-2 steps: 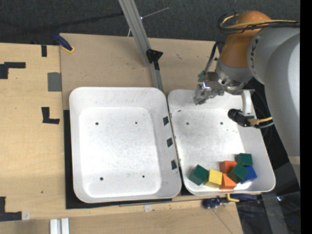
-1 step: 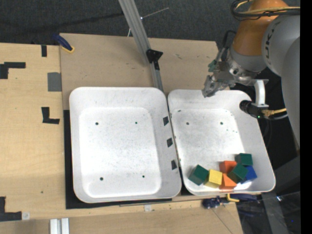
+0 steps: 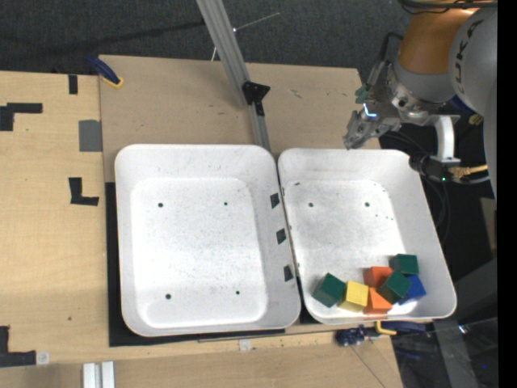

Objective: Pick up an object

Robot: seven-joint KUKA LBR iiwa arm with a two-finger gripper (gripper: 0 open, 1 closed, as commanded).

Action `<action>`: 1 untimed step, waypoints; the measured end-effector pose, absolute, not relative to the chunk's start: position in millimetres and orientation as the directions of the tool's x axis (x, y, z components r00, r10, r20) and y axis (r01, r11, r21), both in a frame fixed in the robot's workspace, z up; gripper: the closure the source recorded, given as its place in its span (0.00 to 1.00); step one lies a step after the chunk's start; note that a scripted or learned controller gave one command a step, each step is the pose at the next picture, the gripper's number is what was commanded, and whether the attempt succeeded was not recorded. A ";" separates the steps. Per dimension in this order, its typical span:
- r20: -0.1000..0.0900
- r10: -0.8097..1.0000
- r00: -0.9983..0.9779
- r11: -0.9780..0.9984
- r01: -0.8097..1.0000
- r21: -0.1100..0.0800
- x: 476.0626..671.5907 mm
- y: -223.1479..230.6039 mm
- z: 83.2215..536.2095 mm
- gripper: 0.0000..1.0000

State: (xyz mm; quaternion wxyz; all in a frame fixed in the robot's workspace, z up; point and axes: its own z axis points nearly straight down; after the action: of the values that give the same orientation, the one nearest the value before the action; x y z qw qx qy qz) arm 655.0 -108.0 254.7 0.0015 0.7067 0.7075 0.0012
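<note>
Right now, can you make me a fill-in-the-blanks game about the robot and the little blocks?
1. All the blocks sit in the ____ bin.
2. The block between the dark green one and the orange ones is ____.
3. The gripper hangs above that bin's ____ edge, away from the blocks.
4. The band above the robot's wrist is ____.

Missing words: right; yellow; far; orange

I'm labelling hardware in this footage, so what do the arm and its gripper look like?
The arm is grey with a broad orange band above the wrist. Thin dark cables loop over the band. The gripper is dark grey metal with a small blue light on its body.
</note>
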 end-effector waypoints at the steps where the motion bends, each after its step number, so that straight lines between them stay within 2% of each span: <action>1: 0.002 1.000 -0.006 0.006 1.000 -0.001 640.9 -48.9 254.7 1.00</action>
State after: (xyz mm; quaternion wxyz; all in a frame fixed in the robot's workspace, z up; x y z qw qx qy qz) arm 640.9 -48.9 254.7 -0.0008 0.7049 0.7093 0.0003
